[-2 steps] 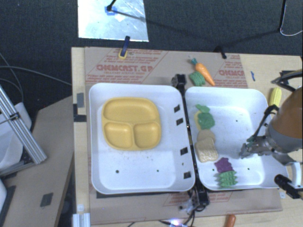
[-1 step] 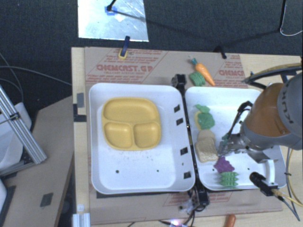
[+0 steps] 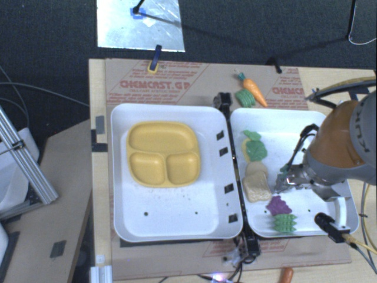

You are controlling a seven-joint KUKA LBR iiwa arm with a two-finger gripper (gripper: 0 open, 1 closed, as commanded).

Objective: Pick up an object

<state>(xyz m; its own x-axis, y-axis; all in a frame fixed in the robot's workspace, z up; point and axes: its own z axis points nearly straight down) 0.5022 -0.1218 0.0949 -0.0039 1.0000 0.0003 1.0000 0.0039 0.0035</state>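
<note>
The right bin holds a green leafy toy, a beige bread slice, a purple grape bunch and a green ridged piece. My gripper hangs low in this bin, just right of the bread slice and above the grapes. The arm's grey and orange wrist reaches in from the right. Nothing shows as held.
The left bin holds a yellow divided plate. A toy carrot with a green piece beside it lies on the cardboard behind the right bin. A blue and yellow tool lies further back.
</note>
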